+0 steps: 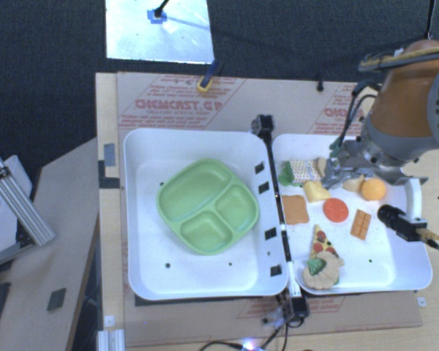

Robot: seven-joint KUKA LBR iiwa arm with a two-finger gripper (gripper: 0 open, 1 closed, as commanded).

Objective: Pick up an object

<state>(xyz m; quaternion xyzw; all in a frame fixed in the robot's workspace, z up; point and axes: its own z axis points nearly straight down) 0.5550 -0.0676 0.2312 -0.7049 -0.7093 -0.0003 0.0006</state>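
My gripper (335, 174) hangs low over the back of the right bin (410, 269), among the toy foods. Just left of it lie a pale waffle piece (303, 169) and a green leafy piece (286, 172). A yellow block (316, 191) sits right below it, and a red slice (336, 210) lies a little nearer the front. An orange ball (374, 189) rests to its right, partly under the wrist. I see nothing lifted off the bin floor.
A brown toast (295, 209), an orange cracker (361, 224), a pizza slice (323, 242) and a round piece with green on it (320, 273) fill the bin's front. The left bin (143, 159) holds a green divided plate (207, 205). A black divider (274, 203) separates the bins.
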